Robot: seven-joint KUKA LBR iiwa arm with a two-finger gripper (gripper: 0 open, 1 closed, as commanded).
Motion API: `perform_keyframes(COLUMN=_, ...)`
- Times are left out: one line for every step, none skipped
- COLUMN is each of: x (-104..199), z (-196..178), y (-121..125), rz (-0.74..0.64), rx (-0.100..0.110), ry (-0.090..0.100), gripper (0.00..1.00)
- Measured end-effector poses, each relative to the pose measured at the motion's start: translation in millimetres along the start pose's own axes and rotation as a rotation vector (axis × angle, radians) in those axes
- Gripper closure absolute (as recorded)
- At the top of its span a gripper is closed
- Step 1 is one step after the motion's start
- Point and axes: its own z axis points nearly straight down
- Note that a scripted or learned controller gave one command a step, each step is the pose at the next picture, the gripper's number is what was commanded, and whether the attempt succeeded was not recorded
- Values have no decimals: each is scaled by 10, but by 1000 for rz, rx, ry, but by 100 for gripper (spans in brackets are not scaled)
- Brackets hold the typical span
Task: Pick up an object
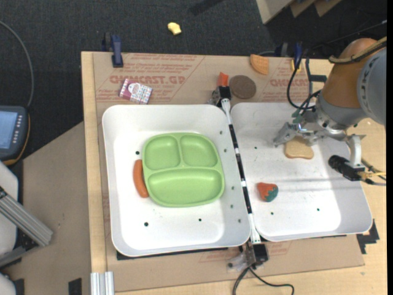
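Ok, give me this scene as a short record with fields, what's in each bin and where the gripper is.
left bin: green plate, three compartments; orange hot dog touching its left side
right bin: tan bread slice; strawberry nearer the divider
gripper: low over the bread slice's far edge
grasp: none visible
bench: pink packet, brown disc

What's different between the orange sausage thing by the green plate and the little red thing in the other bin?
The sausage is long, thin and plain orange; the red toy is short and stubby, with a teal-green end. The sausage lies in the left bin, right against the green plate; the red toy sits alone in the right bin, apart from the tan piece under the gripper. Both are small and lie flat on white bin floors.
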Motion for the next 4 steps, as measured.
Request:
perform_keyframes(x=-229, z=-33, y=-40, rz=3, rx=-4, ry=-1, gripper=0)
perform_keyframes(x=-229, z=-157, y=-23, rz=2, rx=-10, ry=-4, gripper=100)
perform_keyframes(x=-228, z=-147, y=-28, rz=3, rx=-8, ry=-3, gripper=0)
perform_keyframes(x=-238, z=-42, y=-187, rz=1, rx=-5, ry=0, gripper=0)
